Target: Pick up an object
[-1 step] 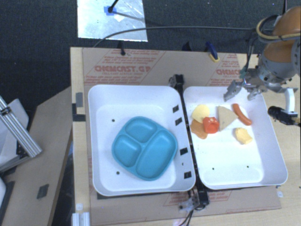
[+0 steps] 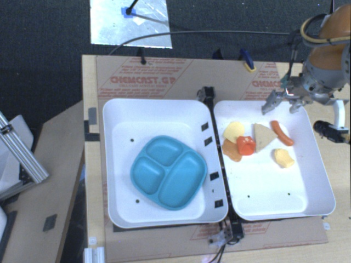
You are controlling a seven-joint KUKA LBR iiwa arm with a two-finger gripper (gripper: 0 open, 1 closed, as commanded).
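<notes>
Sausage (image 2: 283, 133) just below spread fingers (image 2: 270, 105)

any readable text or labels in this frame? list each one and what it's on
"CHEMCAST GP" in red, on the brown protective sheet under the bins, upper left.
"CHEMCAST" again, partly readable, on the same sheet at upper right near the end effector.
More red print along the sheet's front edge below the bins: too small and cut off to read.
No text on the white bins, the blue divided plate or the toy food.
</notes>
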